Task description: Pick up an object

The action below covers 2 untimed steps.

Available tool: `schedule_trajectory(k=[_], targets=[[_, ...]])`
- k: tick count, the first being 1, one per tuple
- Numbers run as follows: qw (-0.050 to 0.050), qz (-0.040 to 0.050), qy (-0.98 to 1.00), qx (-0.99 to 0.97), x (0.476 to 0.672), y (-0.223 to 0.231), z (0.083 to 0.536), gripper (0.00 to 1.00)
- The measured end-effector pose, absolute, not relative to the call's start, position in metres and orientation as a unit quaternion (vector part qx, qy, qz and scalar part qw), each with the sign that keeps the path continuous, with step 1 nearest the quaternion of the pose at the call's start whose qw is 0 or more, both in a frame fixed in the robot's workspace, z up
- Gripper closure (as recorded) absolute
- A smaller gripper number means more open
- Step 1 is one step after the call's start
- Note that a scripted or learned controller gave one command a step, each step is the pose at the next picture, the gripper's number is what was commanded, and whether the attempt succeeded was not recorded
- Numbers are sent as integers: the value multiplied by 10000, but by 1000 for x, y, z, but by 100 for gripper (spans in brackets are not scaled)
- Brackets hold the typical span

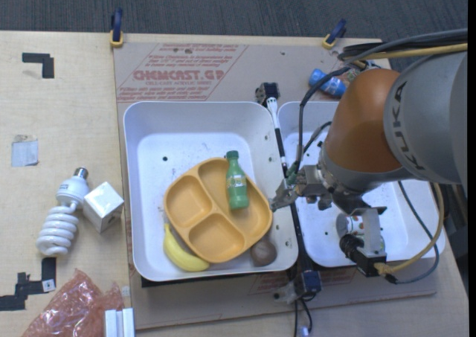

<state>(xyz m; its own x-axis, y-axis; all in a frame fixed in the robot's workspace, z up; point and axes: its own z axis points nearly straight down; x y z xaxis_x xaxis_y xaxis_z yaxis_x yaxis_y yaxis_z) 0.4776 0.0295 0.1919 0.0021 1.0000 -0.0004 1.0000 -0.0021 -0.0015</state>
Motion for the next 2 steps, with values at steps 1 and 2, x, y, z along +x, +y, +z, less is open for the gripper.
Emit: schedule_trajectory(k=[1,2], targets=[[-4,7,-7077,-7065,603,40,192,0],[-3,6,-7066,-7076,537,29,192,0]])
